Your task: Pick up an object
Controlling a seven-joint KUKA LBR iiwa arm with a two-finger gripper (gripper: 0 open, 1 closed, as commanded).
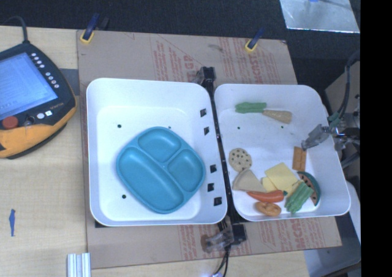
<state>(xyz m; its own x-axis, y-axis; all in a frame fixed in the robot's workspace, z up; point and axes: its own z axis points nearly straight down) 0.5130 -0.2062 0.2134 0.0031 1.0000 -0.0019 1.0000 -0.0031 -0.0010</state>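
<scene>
The gripper (315, 136) reaches in from the right edge, over the right rim of the right bin (318, 97); its grey tip points down and left, toward the bin floor; whether its jaws are wide or narrow I cannot tell, and nothing shows between them.

Just below the tip stands a small brown biscuit (299, 159), upright and close to the bin's right wall; it sits near the gripper but apart from it. Below that lies a watermelon slice (312, 185), red with a green rind, touching a bunch of green beans (297, 197); to their left a yellow cheese slice (282, 176) overlaps a pale wedge (246, 180); a red chilli (267, 196) lies along the wedge's lower edge, and an orange piece (268, 209) rests just beneath it, near the bin's front wall. A round cookie (239, 159) with dark chips lies left of the cheese, on its own. Near the back of the bin a green pod (250, 108) lies end to end with a tan cone (278, 115).

The left bin (98, 147) holds a blue tray (160, 169) with three compartments, set at a slant; black clips join the two bins along the middle seam. Both bins rest on a cardboard sheet (153, 55) on the bench; a teach pendant (30, 107) with a lit screen lies at the far left.
</scene>
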